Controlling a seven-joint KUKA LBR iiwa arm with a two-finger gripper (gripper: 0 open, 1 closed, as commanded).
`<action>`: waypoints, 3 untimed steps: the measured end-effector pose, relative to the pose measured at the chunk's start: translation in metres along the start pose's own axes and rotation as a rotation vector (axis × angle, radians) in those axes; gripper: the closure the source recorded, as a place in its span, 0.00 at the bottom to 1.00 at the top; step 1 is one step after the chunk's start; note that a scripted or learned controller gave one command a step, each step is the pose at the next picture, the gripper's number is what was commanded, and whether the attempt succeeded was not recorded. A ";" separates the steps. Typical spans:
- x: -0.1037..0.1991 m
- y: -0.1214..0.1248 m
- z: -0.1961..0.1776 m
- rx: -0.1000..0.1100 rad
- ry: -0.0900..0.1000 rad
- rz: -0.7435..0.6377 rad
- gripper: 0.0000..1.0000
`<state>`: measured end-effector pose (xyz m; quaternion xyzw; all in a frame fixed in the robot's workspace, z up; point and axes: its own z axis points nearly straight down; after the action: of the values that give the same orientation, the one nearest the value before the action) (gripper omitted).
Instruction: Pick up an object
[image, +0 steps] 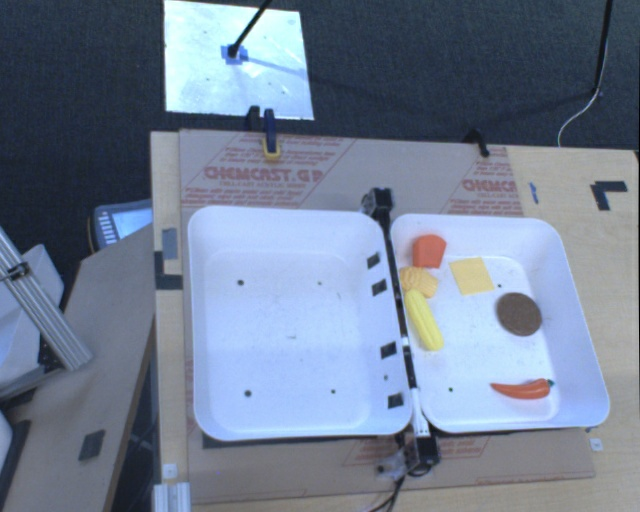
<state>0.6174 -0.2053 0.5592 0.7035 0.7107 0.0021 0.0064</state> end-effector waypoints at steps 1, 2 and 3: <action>0.000 0.001 -0.012 -0.004 -0.002 -0.004 1.00; 0.001 0.001 -0.023 -0.007 -0.004 -0.008 1.00; 0.001 0.002 -0.034 -0.011 -0.006 -0.012 1.00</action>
<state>0.6188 -0.2037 0.5935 0.6992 0.7148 0.0039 0.0122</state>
